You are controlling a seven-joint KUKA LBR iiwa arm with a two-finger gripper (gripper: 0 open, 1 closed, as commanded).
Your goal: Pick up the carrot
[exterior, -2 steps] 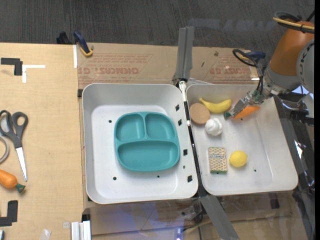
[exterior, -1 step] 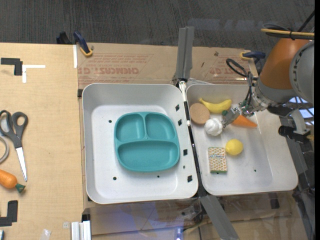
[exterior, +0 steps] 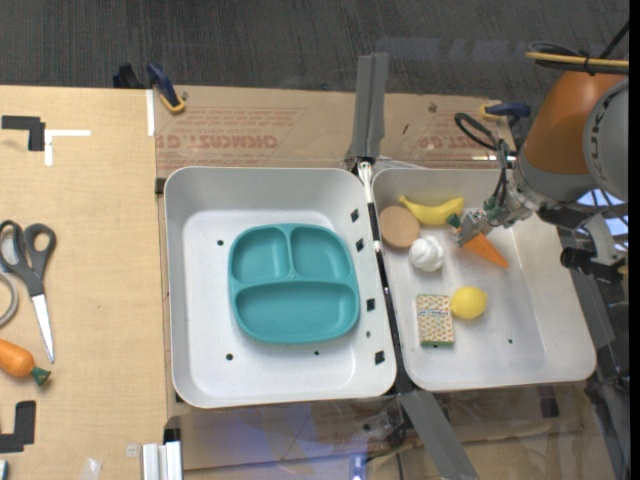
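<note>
An orange carrot (exterior: 487,251) lies slanted in the right bin (exterior: 560,338), near its far right part, with its thick end pointing up-left. My gripper (exterior: 472,228) comes down from the right and sits right at that thick end, touching or nearly touching it. The gripper's tip blends with the carrot top, so the grip is unclear. A second small carrot (exterior: 14,359) lies on the wooden bench far to the left, outside both bins.
The right bin also holds a banana (exterior: 433,210), a tan disc (exterior: 399,228), a white bulb (exterior: 427,254), a lemon (exterior: 468,302) and a small box (exterior: 434,320). A teal divided plate (exterior: 295,283) sits in the left bin. Scissors (exterior: 30,268) lie on the bench.
</note>
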